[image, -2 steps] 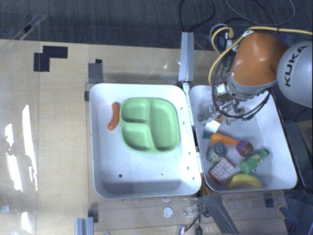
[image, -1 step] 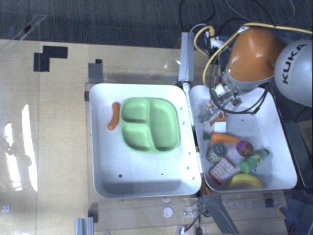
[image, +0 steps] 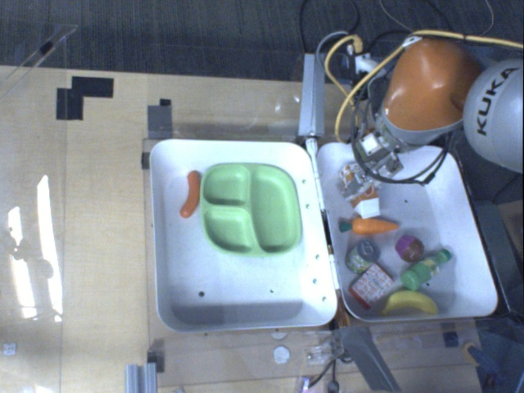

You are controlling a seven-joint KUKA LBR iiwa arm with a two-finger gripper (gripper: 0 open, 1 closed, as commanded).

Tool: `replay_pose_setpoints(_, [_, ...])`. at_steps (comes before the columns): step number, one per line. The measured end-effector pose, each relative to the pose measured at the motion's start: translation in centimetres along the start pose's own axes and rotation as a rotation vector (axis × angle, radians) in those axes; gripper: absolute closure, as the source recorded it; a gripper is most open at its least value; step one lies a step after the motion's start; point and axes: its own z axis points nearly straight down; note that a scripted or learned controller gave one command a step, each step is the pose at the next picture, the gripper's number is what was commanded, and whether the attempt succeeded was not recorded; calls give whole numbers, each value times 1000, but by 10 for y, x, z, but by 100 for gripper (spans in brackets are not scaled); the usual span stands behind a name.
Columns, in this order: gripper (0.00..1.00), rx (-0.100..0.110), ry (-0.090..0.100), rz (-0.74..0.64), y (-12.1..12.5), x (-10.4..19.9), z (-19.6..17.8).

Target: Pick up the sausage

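The tool (image: 363, 182) hangs low over the back left part of the right bin (image: 475, 219), below the arm's orange band (image: 426, 84) and grey wrist, with cables looping around it; whether it is open or closed cannot be told from this slanted view, and nothing can be seen held in it. Just in front of the tool, on the bin floor, lies a small white block (image: 368, 207), and beside that a carrot (image: 375, 227) lies crosswise with its green end to the left. Further toward the front of the same bin sit a round tin (image: 361, 257), a purple ball-like fruit (image: 409, 247), a green bottle (image: 424, 270) on its side, a small printed box (image: 372, 285) and a banana (image: 410, 303) near the front wall. The sausage (image: 191, 194) is well apart from the tool, in the left bin (image: 237, 309), lying lengthwise on the white floor near the bin's left wall and just beside the left edge of a green divided plate (image: 250, 207), close to it but seemingly not touching. The plate fills the middle of that bin. Both bins sit side by side on the pale wooden surface (image: 74, 260).
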Motion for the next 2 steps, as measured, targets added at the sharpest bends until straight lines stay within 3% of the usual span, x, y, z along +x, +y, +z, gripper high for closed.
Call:
replay_pose_setpoints(1, [100, -11, 1, -398, 65, -7, 10])
replay_pose_setpoints(2, [100, -7, -1, -901, 125, 50, -11])
